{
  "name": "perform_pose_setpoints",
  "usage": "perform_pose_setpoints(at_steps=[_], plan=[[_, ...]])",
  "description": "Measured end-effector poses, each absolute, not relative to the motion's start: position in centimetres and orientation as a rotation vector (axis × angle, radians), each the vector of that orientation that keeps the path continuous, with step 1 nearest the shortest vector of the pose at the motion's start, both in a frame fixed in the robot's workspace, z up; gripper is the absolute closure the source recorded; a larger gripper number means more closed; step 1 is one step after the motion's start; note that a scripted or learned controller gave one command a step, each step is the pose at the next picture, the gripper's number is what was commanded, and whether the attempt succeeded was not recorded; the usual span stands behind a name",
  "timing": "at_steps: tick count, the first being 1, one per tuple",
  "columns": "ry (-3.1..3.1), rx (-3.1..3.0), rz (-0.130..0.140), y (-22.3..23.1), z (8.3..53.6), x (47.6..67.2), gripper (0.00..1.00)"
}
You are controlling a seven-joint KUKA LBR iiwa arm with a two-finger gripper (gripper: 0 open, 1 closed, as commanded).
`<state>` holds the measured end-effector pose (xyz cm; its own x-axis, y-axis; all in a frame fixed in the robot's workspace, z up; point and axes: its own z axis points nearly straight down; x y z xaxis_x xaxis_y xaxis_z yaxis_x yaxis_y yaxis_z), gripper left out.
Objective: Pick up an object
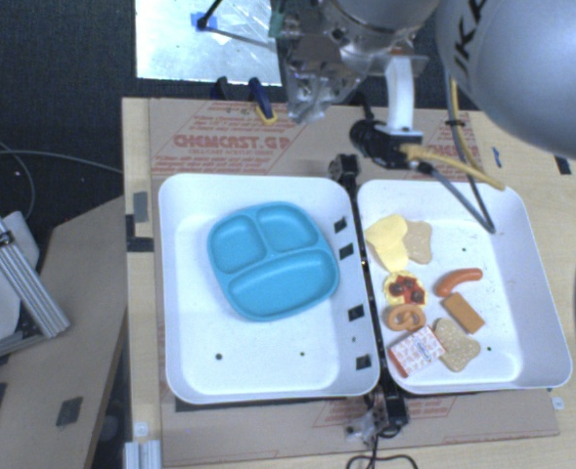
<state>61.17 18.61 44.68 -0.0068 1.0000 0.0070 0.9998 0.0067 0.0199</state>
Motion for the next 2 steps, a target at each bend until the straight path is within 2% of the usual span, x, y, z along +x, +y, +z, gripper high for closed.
perform_pose_setpoints(at_steps=[1, 2], plan=[[2.231, 2.215, -0.002, 17.2, 42.1, 54.2, 1.00], [2.238, 2.211, -0.002, 23.9, 39.2, 48.3, 1.00]])
